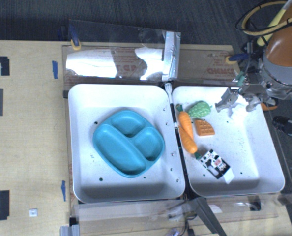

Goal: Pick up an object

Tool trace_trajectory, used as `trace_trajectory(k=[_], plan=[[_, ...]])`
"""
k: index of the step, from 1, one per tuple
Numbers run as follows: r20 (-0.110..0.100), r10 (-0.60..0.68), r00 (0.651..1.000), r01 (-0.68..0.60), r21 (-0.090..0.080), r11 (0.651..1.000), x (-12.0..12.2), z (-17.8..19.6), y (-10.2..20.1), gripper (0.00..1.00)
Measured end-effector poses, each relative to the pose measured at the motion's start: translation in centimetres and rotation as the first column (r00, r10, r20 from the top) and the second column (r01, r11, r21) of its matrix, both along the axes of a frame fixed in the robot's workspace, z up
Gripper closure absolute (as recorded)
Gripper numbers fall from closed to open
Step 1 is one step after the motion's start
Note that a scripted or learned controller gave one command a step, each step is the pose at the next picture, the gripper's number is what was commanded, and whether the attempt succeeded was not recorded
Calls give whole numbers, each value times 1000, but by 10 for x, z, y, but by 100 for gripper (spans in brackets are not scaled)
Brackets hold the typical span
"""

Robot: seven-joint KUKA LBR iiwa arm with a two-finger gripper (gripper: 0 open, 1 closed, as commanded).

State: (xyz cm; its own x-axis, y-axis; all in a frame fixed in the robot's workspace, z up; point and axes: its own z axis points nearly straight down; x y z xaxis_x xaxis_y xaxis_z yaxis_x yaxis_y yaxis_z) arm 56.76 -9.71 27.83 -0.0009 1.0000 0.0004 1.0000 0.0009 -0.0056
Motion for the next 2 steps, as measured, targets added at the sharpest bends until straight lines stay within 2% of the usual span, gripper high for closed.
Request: trace_trajectory(k=[1, 2], plan=[[-4, 64, 998, -64, 1, 998, -37, -99, 14, 0], [11, 182, 983, -182, 1, 983, -83, -192, -2, 0]])
